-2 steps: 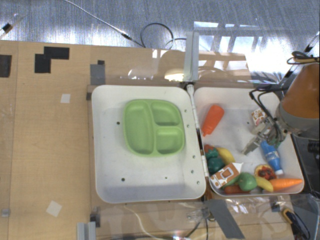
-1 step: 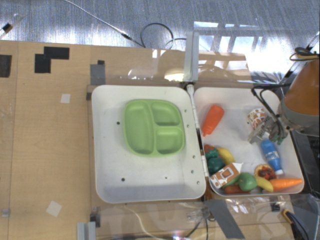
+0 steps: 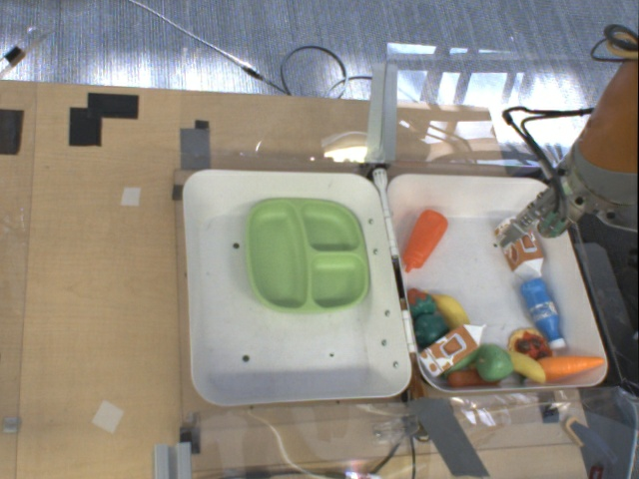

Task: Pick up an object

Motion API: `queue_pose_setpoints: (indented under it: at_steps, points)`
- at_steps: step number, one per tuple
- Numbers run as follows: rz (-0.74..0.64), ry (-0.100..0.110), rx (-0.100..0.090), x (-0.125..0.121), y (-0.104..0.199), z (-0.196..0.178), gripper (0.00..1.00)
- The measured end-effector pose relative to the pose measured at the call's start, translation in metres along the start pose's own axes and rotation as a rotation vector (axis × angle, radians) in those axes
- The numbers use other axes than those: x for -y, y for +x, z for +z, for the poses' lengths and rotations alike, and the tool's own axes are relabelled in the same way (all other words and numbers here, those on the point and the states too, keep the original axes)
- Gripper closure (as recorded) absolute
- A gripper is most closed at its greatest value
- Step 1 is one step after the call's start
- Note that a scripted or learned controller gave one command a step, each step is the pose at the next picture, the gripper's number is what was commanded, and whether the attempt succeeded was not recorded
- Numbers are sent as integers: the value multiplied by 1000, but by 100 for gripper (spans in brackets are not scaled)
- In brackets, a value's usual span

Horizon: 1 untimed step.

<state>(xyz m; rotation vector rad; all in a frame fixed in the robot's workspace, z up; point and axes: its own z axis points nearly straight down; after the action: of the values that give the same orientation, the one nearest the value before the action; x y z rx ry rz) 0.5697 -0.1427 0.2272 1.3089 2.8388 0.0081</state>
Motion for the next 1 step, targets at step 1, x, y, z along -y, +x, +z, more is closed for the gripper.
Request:
queue_pose_setpoints:
  at_steps: [1]
  points:
    - [113,3,-7,-85,11,-45,100]
